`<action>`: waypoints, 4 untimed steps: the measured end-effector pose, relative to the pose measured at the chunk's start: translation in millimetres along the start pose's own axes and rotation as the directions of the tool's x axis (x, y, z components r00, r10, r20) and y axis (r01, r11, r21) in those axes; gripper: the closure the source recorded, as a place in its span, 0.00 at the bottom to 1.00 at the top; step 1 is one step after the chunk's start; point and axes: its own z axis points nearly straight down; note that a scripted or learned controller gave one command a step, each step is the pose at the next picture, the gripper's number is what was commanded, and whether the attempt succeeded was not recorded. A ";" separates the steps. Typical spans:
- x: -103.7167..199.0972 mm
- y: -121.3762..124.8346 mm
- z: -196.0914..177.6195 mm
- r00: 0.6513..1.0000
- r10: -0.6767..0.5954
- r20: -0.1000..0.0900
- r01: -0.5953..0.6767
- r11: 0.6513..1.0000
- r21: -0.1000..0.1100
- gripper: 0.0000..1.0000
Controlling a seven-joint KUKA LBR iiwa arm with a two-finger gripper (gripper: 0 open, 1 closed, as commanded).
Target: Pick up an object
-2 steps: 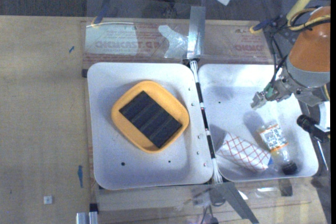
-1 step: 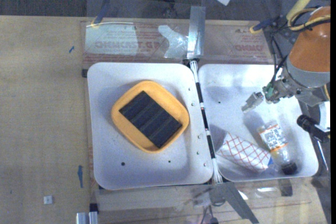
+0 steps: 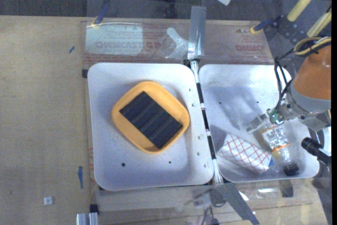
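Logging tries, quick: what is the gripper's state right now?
Gripper: cannot be told; it hangs over the right bin by the clear bottle.

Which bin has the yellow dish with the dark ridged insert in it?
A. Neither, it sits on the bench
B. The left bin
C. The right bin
B: the yellow dish lies in the left bin, while the arm works over the right bin.

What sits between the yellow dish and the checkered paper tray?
In the camera view, bare white floor of the left bin, then the divider where both bins' rims meet, separate the yellow dish from the checkered paper tray.
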 end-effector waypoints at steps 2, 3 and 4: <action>0.0 -21.5 28.2 0.990 0.140 0.003 -0.140 0.990 -0.007 0.00; -1.3 -20.9 17.6 0.990 0.142 0.004 -0.142 0.990 -0.010 1.00; 14.9 -3.6 -55.3 0.994 0.110 -0.005 -0.109 0.994 0.011 1.00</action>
